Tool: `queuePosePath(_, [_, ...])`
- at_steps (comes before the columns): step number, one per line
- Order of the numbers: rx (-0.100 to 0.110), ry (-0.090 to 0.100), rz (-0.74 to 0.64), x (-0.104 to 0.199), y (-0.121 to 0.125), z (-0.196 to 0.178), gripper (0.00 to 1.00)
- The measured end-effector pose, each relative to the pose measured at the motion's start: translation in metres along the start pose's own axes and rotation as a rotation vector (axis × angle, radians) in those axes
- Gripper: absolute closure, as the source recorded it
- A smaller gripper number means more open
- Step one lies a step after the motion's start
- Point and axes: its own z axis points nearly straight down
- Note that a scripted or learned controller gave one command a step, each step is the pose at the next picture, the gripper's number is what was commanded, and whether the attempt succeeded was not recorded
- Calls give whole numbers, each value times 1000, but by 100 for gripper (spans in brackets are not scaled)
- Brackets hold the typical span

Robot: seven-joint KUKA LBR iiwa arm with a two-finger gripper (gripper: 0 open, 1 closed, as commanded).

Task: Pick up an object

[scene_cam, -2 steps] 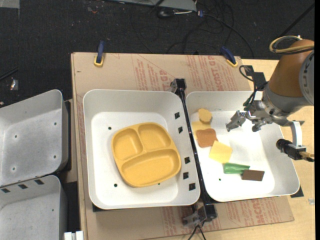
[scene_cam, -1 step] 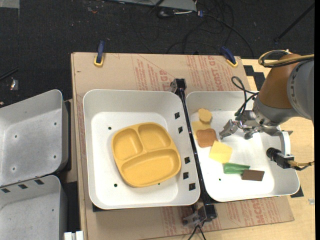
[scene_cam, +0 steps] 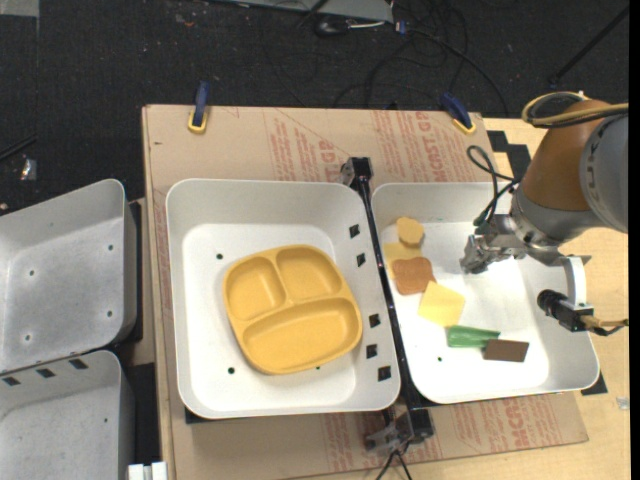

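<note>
The right white bin [scene_cam: 560, 373] holds several small items. A round tan piece [scene_cam: 410, 231] lies near its back left, a brown slab [scene_cam: 412, 275] sits below it, and a yellow square [scene_cam: 441, 304] lies beside that. A green stick [scene_cam: 470, 337] with a dark brown block [scene_cam: 505, 350] rests nearer the front. My gripper [scene_cam: 480, 253] is low over the bin's bare floor, to the right of the brown slab and tan piece, touching none of them. Nothing shows between its fingers.
The left white bin [scene_cam: 190, 268] holds a yellow divided plate [scene_cam: 292, 308]. A black divider strip [scene_cam: 378, 268] runs between the bins. Grey metal trays [scene_cam: 60, 268] stand off the bench at the left. Cables lie on the dark floor behind.
</note>
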Motion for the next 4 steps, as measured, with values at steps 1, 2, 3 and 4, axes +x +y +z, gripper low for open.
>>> queuePosePath(1, [-3,-1,1,-6,-7,-51,100])
queuePosePath(2, [-3,-1,-2,-6,-10,-94,100])
queuePosePath(3, [-1,0,-3,-6,-9,-105,100])
queuePosePath(4, [-1,2,-8,52,12,-108,100])
